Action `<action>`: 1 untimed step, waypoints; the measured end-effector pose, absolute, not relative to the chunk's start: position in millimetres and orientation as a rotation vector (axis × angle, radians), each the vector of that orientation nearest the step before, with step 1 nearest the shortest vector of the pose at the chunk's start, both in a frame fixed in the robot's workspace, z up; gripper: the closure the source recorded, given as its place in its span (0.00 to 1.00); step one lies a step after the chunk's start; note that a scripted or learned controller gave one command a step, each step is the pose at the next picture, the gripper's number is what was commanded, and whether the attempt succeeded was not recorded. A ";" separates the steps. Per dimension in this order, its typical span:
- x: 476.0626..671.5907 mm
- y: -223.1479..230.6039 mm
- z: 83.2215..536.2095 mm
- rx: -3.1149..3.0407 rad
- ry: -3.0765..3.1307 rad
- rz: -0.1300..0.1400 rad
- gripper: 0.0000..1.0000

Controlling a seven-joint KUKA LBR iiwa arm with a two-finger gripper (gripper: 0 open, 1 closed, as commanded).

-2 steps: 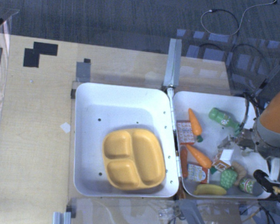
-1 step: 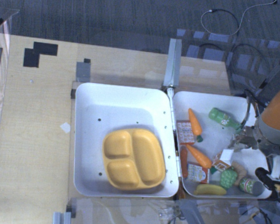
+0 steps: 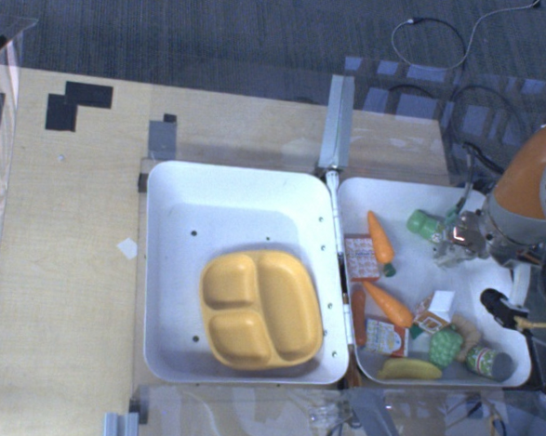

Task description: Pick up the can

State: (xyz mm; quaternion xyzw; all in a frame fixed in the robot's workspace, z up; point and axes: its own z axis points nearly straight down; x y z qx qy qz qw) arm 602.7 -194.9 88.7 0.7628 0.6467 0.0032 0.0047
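Hovering over the upper part of the right bin (image 3: pixel 530 277), the claw (image 3: pixel 458 237) sits at the end of the grey arm with its orange band, low over the white floor. Whether it is spread or closed I cannot tell from this angle, and I see nothing held in it. Just to its left lies a green bottle (image 3: pixel 425 223), close enough that it may be touching, though the view does not settle that.

The can (image 3: pixel 487 361) is well below the claw and a little to its right, lying on its side in the bin's lower right corner, with a green knobbly ball (image 3: pixel 447 347) just beside it and a banana (image 3: pixel 410 368) farther left along the bottom wall. Two carrots (image 3: pixel 380 240) and some small cartons (image 3: pixel 361 257) lie below and left of the claw. The yellow divided tray (image 3: pixel 261 308) rests in the left bin (image 3: pixel 167 270), far to its left.

My reading is that the reach is in hand, not the grasp. The next move calls for travelling down toward that corner, lining up across the can's narrow side, and descending without nudging the ball or striking the bin wall.
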 end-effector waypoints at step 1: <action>602.2 -195.6 88.5 2.390 2.025 0.008 0.00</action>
